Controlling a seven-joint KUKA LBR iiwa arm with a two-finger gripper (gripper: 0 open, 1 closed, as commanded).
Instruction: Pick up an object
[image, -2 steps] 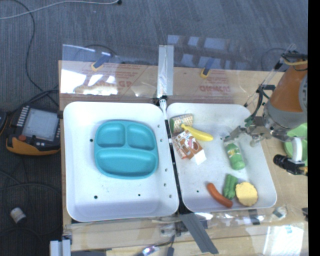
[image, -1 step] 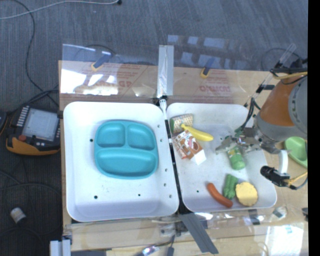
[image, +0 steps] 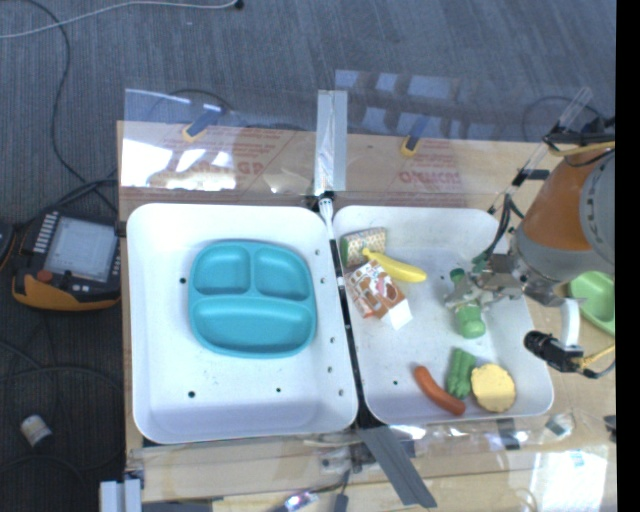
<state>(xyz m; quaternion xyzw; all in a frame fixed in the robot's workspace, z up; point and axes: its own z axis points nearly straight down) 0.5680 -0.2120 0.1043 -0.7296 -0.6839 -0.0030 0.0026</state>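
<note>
While the hand (image: 468, 290), finger state unclear, hovers over a green object (image: 470, 322), right bin (image: 420, 222) centre open, items along edges.

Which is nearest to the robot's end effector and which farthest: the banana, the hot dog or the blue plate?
From the end effector:
1. Banana, to its left in the right bin.
2. Hot dog, at that bin's front edge.
3. Blue plate, away in the left bin.

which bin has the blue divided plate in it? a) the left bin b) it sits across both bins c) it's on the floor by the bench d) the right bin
a) The blue divided plate lies flat in the middle of the left bin, apart from the banana and other toy food, which sit in the right bin.
</note>
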